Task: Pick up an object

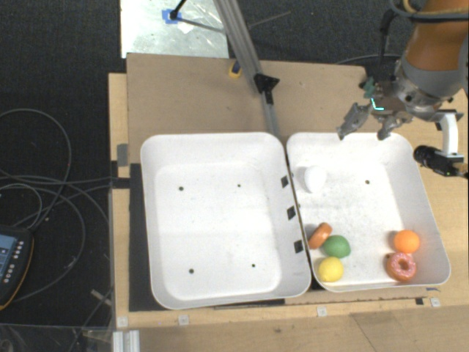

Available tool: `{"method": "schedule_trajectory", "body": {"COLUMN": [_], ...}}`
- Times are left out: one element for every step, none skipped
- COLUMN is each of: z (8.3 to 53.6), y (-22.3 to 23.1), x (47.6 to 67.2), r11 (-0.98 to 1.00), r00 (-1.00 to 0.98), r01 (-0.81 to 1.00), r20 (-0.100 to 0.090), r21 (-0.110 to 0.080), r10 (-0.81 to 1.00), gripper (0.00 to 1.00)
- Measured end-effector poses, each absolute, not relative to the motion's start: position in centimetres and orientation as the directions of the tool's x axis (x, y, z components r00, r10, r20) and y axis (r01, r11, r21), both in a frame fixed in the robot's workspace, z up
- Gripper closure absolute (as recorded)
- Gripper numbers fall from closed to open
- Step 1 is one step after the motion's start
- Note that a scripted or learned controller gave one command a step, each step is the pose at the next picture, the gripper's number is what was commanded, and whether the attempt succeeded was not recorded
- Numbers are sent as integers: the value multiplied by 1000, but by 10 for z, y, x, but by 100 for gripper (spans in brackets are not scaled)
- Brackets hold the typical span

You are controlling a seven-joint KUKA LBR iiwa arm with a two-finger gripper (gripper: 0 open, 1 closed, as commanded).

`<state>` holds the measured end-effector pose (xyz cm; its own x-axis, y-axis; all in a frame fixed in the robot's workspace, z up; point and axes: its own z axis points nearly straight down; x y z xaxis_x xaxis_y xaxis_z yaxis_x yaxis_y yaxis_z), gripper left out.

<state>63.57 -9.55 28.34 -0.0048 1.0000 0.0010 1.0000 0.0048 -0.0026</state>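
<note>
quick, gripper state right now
gripper: open, holding nothing, above the far edge of the right bin.

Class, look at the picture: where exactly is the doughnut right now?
The doughnut lies in the near right corner of the right bin, just below the orange and apart from the lemon.
</note>
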Motion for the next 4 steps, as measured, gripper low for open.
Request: {"method": "schedule_trajectory", "body": {"z": [286,224,162,106], "y": [-96,-99,-99,-89], "x": [636,639,634,636], "r11": [5,1,1,3], "r00": [-5,-1,-1,-3], "r01": [1000,1000,1000,1000], "r20": [0,0,1,1], "r21": [1,-3,-5,-4], "r10": [1000,1000,1000,1000], "gripper": [0,0,0,0]}}
